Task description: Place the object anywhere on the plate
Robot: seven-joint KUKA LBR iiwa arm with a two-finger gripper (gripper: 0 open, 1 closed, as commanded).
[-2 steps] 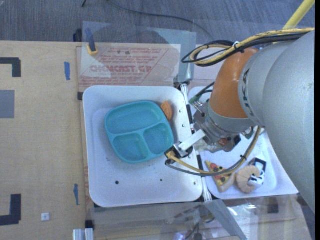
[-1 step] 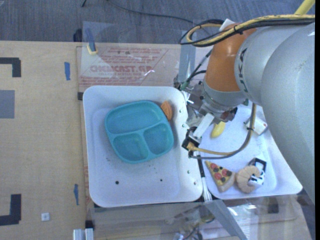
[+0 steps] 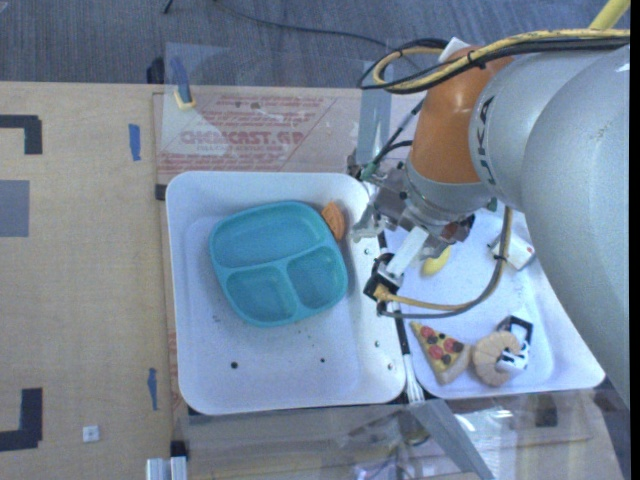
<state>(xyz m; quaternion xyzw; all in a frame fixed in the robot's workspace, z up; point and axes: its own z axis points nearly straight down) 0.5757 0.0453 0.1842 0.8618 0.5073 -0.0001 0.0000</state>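
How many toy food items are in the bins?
4: an orange piece beside the plate in the left bin; a banana, pizza slice and bread in the right bin. The arm may hide others.

Robotics lab: taped plywood bench [image 3: 80, 298], loose cables [image 3: 290, 28], two white bins [image 3: 190, 298].

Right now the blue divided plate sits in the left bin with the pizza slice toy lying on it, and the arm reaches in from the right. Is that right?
Not quite. The camera view shows the pizza slice toy in the right bin, not on the plate. The blue divided plate does sit in the left bin, and the arm does reach in from the right.
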